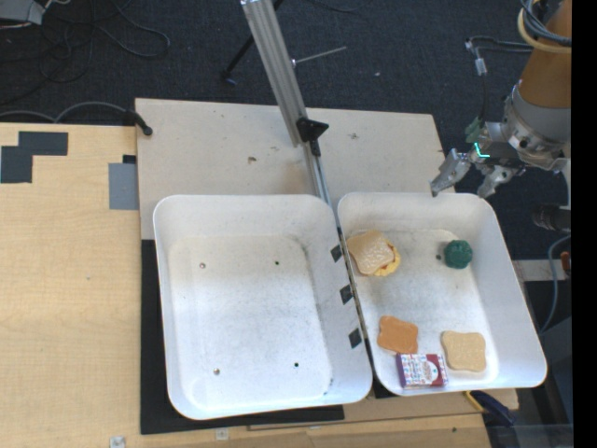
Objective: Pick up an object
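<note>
While the gripper [464, 177] hangs above the far rim of the right bin [508, 250], its two fingers spread apart with nothing between them, no pick has begun; reaching down, closing and lifting are all left. All five objects lie in that bin: a sandwich [374, 253] by the divider, a green ball [457, 254] nearest the gripper, an orange slice [398, 334], a toast slice [464, 351] and a small packet [420, 371] at the near edge. Judged the likeliest target, the ball is round, so no long axis or heading matters. The left bin [187, 250] sits alongside.
</note>
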### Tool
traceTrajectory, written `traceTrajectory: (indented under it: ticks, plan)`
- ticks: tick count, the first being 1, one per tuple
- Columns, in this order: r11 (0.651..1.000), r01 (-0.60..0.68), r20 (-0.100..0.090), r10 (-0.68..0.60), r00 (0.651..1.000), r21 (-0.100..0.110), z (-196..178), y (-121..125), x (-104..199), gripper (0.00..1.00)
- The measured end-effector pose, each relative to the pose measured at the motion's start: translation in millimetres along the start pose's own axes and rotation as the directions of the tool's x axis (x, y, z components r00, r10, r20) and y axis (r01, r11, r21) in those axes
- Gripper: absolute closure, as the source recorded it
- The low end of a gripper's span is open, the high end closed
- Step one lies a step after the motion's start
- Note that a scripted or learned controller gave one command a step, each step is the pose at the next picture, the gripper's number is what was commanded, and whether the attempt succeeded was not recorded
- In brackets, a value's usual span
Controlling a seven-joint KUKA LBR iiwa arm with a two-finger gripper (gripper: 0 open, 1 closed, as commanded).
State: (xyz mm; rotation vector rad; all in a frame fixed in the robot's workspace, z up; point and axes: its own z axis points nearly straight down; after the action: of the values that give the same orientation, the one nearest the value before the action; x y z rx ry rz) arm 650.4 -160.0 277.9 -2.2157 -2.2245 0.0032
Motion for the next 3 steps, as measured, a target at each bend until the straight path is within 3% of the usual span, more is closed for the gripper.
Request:
traceTrajectory:
  ticks: [1,3]
  plan:
    - [1.000,-0.003,-0.002,0.003,1.000,0.006,65,-1,2,0.00]
    - [1.000,-0.004,-0.001,0.004,1.000,0.004,153,-7,4,0.00]
